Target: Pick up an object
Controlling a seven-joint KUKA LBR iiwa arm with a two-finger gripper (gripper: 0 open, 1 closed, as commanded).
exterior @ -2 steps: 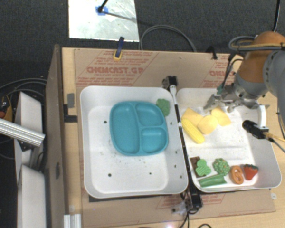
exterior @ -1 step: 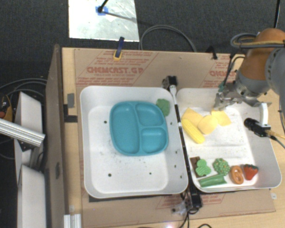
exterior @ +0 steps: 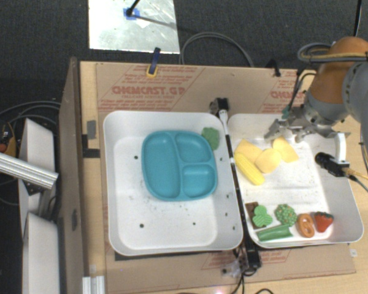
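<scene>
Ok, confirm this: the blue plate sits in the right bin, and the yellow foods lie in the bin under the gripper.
One thing is wrong: the blue plate sits in the left bin, not the right. The camera view shows it. The rest holds: the yellow foods lie in the right bin, under the gripper.

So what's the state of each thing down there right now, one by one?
Blue plate: flat in the left bin, compartments bare.
Green piece: at the plate's upper right corner.
Yellow pieces: clustered in the right bin, untouched.
Vegetable toys: lined along that bin's near edge.
Gripper: hovering above the yellow pieces, holding nothing visible.
</scene>
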